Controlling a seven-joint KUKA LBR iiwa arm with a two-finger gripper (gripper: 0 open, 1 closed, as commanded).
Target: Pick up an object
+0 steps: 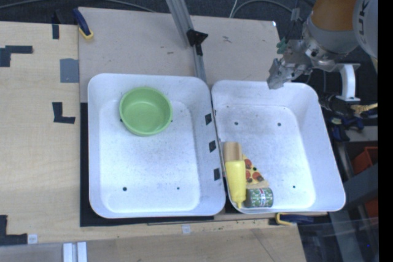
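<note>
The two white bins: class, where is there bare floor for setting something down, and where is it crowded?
Left white bin: bare floor below and right of the round green plastic bowl. Right white bin: bare across its upper and right floor. Crowded in its lower left corner, where the yellow bottle, small green-labelled can and flat brown piece cluster. The gripper sits over its top rim.

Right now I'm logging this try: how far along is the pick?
Nothing looks done: the round green plastic bowl sits in the left white bin, and the yellow bottle and small green-labelled can lie in the right white bin. The gripper is at that bin's far rim, carrying nothing visible. Descent, grasp and lift remain.
</note>
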